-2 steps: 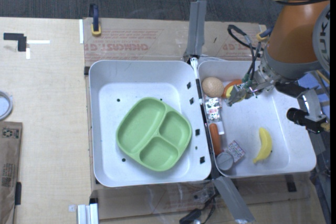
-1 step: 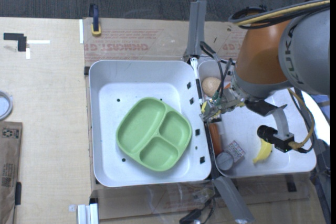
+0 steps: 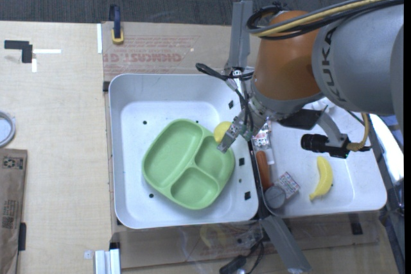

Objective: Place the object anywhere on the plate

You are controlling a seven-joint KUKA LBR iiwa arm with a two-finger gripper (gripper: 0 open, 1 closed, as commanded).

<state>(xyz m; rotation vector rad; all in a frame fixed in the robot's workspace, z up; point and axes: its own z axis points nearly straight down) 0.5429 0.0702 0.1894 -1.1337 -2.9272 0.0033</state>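
Observation:
A green three-compartment plate (image 3: 186, 163) lies tilted in the left white bin (image 3: 128, 157). A small yellow object (image 3: 221, 131) sits at the plate's upper right rim, just above the right compartment. My gripper (image 3: 229, 138) reaches down from the right, its tip right against the yellow object's right side and over the plate's edge. The orange wrist band and grey arm hide the gripper's upper part. I cannot see whether the yellow object is gripped or just touching.
The right bin (image 3: 359, 202) holds a banana (image 3: 322, 178), a red sausage-shaped item (image 3: 262, 167), a grey round can (image 3: 275, 197) and a small patterned packet (image 3: 288, 183). A clamp (image 3: 115, 25) stands behind the left bin.

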